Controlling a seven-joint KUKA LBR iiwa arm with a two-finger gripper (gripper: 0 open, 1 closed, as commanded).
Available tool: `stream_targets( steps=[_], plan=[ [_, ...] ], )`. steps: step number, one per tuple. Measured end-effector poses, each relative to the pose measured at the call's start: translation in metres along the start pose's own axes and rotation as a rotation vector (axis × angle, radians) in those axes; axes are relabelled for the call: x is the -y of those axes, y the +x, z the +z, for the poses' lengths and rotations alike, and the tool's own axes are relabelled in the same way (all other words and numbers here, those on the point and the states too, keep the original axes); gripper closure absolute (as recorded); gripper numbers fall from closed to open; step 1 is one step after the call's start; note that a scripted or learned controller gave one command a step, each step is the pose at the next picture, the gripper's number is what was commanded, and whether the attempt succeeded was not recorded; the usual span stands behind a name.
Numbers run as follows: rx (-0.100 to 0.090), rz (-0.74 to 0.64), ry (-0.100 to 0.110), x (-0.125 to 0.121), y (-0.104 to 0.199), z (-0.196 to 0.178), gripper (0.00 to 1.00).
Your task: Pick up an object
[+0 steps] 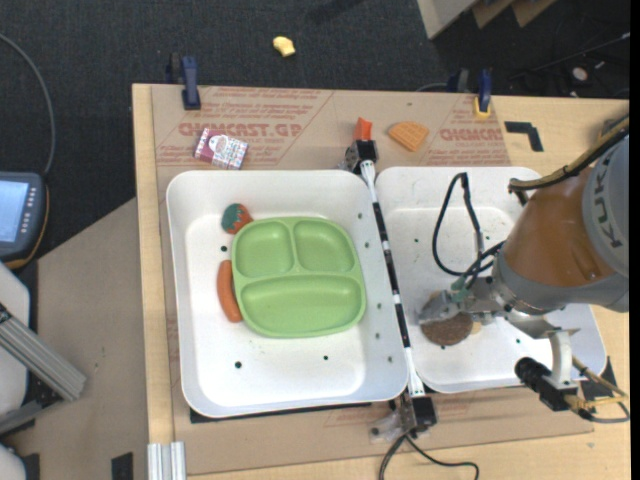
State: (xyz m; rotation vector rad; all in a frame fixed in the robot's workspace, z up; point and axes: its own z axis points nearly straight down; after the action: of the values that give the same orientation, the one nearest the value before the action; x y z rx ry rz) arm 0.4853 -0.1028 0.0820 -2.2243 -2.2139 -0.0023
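Grey two-finger gripper (447,313) low in right white bin (560,368), over round brown object (447,330); grip state indiscernible.

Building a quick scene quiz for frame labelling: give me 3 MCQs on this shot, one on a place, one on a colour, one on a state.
1. Where does the green divided tray lie?
A. in the left bin
B. in the right bin
C. on the bare bench

2. What colour is the long thing lying along the tray's left edge?
A. blue
B. orange
C. white

3. How does the hand stand to the brown round thing?
A. far off over the left bin
B. low in the right bin, right at it
C. raised clear above the bench

Key: 1 A, it rests inside the left bin. 2 B, plainly orange. 3 B, the hand sits down in the right bin against it.
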Motion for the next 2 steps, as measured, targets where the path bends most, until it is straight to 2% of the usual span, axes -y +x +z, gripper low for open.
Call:
stream_targets(
  steps=[1, 2],
  plan=[
    [0.01, -0.001, -0.007, -0.041, -0.071, -0.003, 0.0],
    [0.007, -0.01, -0.013, -0.155, -0.079, -0.005, 0.0]
  ],
)
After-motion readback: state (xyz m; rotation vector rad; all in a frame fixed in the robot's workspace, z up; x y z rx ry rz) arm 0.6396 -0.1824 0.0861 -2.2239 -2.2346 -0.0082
